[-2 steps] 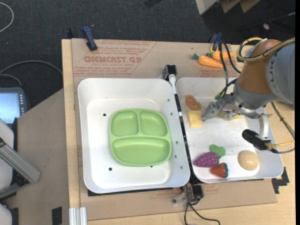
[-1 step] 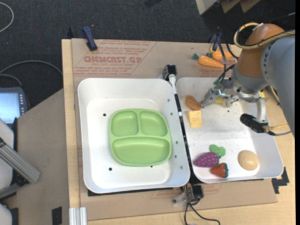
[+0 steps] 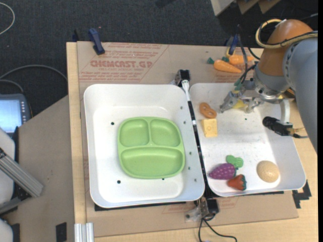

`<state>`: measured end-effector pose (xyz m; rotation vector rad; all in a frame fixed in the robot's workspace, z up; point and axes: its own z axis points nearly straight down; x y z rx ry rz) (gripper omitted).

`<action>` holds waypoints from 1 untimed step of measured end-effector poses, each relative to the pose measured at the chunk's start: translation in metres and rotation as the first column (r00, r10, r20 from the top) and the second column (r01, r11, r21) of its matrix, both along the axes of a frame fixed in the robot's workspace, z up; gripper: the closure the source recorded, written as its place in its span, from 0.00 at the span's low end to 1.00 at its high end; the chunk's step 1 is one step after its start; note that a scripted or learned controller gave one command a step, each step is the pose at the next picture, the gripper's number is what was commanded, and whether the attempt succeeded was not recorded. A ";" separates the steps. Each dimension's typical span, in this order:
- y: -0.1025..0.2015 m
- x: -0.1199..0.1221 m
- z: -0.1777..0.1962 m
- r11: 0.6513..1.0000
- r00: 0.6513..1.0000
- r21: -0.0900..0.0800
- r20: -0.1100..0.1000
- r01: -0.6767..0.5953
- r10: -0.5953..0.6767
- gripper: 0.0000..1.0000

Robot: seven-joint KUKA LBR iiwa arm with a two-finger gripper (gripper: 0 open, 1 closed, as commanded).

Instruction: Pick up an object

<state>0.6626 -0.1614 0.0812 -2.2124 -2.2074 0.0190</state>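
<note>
Nothing lifted yet: the cheese wedge (image 3: 210, 127) and the orange piece (image 3: 207, 109) lay near the left wall of the right bin (image 3: 282, 150), the grape bunch (image 3: 223, 171), strawberry (image 3: 237, 182) and pale egg (image 3: 268, 171) along its front, all resting on the floor. Hovered at the bin's back, the gripper (image 3: 237, 101), with nothing seen between its fingers; could not tell whether spread or closed. Still to do: descent, closing, and lift; left bin (image 3: 96, 135) held the green tray (image 3: 150, 147).
</note>
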 end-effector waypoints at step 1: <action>-0.012 -0.001 0.000 1.000 1.000 0.001 0.001 0.001 -0.001 0.00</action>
